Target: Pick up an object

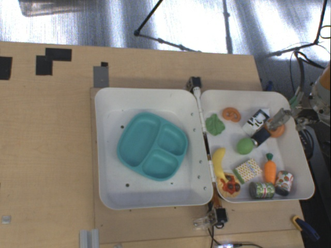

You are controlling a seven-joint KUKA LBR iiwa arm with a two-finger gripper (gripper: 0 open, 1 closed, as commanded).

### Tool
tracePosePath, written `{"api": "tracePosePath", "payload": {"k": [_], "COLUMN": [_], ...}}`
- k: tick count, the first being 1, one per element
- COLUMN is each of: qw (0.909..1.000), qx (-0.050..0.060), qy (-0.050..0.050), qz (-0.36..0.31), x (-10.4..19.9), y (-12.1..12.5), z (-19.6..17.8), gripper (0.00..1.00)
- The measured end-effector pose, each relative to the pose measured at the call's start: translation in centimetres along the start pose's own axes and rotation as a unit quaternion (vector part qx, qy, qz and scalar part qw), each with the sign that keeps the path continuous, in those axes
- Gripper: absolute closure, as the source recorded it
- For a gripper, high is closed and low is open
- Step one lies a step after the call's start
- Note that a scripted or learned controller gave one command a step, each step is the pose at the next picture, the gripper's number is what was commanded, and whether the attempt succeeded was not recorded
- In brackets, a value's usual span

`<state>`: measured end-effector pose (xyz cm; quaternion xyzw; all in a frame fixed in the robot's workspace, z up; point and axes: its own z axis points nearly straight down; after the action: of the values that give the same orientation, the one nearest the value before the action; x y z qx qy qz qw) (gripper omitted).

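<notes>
In the right bin (292, 156), up against its right wall: the claw (280, 119) hangs low over a small orange toy (279, 132). The arm comes in over the rim from the right. That toy is the likeliest pick, judging by where the claw sits.

Claw seen at a slant, grey against pale bin. Cannot tell if it is released or clenched, or whether it touches the toy. Nothing looks lifted off the floor.

All loose toys lie in this bin, scattered as if tipped in:
- leaf (214, 124) and ring (231, 114) at the far left
- ball (245, 145) mid-bin, well apart from the orange toy
- banana (219, 161) along the left wall
- carrot (269, 170), block (247, 169) and can (262, 190) bunched near the front edge

The orange toy has open floor on its near side, so a straight drop seems workable. The wall just beside it may crowd one side of the claw.

Left bin (111, 138) holds a teal plate (152, 146), lying flat mid-bin, likely a drop-off spot. Both bins sit side by side on the desk (46, 138)

Task judged barely begun: approach only, no grasp confirmed
</notes>
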<state>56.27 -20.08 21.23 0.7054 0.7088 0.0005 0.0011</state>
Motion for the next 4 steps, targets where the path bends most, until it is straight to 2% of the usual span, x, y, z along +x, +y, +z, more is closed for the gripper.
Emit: {"api": "tracePosePath", "payload": {"k": [1, 2, 4], "qw": [1.0000, 1.0000, 1.0000], "qx": [0.002, -0.003, -0.004], "qy": [0.001, 0.001, 0.001], "qz": [0.001, 0.000, 0.001], "x": [-0.5, -0.4, -0.3], "y": [-5.9, -7.3, -7.3], "z": [10.7, 12.5, 12.5], "gripper": [0.00, 0.00, 0.00]}}
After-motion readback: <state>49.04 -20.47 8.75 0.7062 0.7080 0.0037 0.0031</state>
